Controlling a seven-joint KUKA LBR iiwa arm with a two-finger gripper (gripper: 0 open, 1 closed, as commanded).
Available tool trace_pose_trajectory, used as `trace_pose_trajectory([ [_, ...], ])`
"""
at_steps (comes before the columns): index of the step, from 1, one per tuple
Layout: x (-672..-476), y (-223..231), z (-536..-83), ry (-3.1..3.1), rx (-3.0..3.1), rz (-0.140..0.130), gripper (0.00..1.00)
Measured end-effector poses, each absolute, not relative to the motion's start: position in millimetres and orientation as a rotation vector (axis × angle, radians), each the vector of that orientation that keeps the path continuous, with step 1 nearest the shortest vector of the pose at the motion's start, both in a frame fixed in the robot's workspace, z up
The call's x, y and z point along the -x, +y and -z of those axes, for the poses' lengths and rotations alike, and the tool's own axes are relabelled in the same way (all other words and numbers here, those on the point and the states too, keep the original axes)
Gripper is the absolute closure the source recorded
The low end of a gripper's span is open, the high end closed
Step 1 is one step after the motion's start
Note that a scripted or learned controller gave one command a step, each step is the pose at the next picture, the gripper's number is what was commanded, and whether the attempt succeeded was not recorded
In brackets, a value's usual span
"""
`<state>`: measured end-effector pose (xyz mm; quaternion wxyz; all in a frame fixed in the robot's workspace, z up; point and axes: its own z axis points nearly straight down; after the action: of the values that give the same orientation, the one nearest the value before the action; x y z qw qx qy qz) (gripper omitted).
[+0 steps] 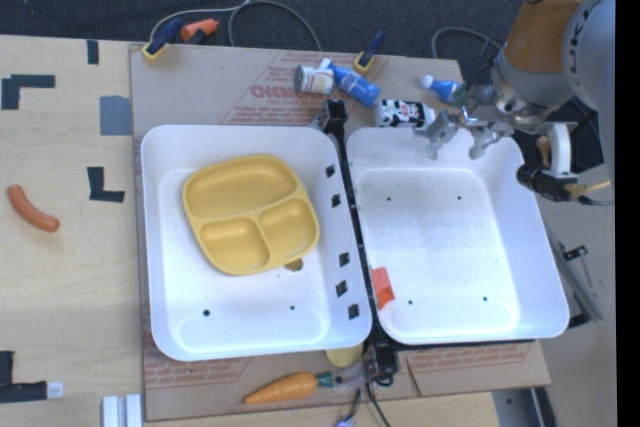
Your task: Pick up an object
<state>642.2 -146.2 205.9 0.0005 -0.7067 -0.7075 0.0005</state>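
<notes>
The pincer (459, 137) hangs over the far rim of the right bin (520, 245), its two grey fingers (436, 137) spread apart with nothing between them. The arm (560, 25) reaches in from the right, its orange band above the wrist. Just beyond that rim, on the cardboard, a black-and-white carton (400, 113) lies close to the fingers, with a blue bottle (357, 83) and a small white bottle (314, 78) further left. The left bin (170, 295) holds a yellow divided plate (250, 212), lying flat. A carrot (280, 389) rests on the cardboard at the near edge, and a sausage (33, 209) lies on the counter (60, 305) well to the left.
</notes>
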Motion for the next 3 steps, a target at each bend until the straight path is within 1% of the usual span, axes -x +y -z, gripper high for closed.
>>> trace_pose_trajectory([
  [1, -602.6, -89.9, -103.9, -2.217, 2.208, -0.01, 0.0],
  [2, -651.5, -99.1, -84.2, -2.224, 2.218, -0.001, 0.0],
  [3, -669.4, -101.0, -85.5, -2.225, 2.219, 0.001, 0.0],
])
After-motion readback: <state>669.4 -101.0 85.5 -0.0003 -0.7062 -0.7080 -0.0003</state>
